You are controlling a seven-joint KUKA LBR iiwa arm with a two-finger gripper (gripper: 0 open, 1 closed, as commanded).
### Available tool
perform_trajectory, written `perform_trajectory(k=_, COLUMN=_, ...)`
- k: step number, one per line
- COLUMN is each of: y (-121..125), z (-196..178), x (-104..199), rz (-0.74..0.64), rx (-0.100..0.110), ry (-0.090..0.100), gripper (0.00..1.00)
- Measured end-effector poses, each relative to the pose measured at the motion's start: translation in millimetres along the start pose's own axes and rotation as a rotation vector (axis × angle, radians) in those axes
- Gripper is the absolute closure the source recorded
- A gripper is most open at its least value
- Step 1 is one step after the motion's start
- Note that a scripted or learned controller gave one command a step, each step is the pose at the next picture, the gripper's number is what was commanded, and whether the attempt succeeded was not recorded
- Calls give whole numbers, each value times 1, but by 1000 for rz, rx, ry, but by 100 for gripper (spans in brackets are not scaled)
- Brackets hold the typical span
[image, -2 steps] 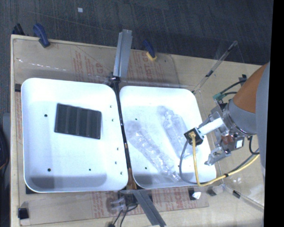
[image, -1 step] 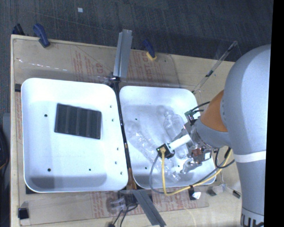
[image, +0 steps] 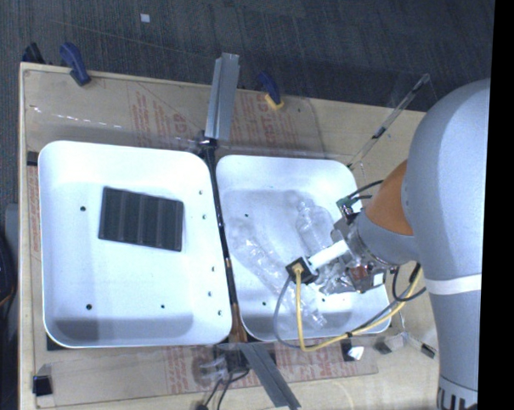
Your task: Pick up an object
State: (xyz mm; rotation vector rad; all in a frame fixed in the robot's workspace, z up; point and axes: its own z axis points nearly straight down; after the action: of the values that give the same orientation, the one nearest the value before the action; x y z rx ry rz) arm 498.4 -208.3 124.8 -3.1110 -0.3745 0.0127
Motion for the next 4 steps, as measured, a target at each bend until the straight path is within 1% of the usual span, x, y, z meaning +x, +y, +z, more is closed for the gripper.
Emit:
perform_trajectory(k=1, y=-31, z=-105, x=18, rz=29, rx=-5, ry=7, gripper=100)
perform_trajectory(k=2, y=-32, z=-114, x=19, rz=20, rx=-3, ry=5, gripper=100)
perform_trajectory(k=3, y=-43, z=-18, x=46, rz=-85, rx=-3, ry=0, gripper=100)
perform_trajectory(k=4, y=-42, z=-18, x=46, rz=-85, rx=-4, ry=0, gripper=0)
